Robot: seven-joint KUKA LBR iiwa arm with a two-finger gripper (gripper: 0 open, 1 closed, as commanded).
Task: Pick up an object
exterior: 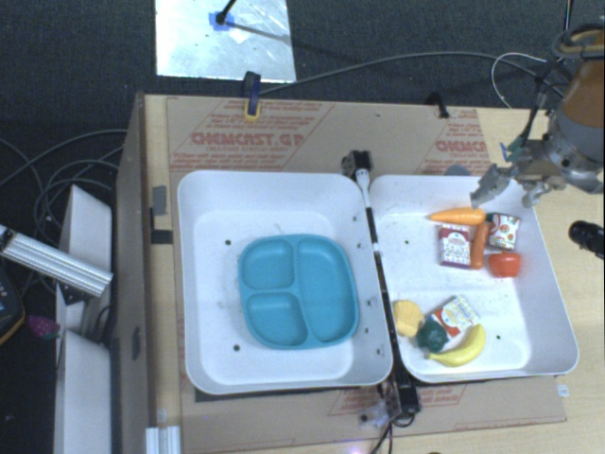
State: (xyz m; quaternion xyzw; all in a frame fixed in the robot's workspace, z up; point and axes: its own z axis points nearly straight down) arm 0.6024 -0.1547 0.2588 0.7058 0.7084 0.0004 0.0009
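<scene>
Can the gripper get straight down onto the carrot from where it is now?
Probably yes. The gripper hovers open at the right bin's far edge, just above the carrot, whose top is uncovered, though a red carton lies close against it.

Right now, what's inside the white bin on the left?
The left white bin holds one blue plastic plate with three compartments, lying flat. The bin floor under the plate is covered, so anything there can't be seen.

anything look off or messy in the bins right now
Nothing spilled or damaged. The toy food is just heaped loosely in the right bin: a carrot lies across the top of a red box, and a banana sits against a small carton. The blue tray lies flat in the left bin.
</scene>
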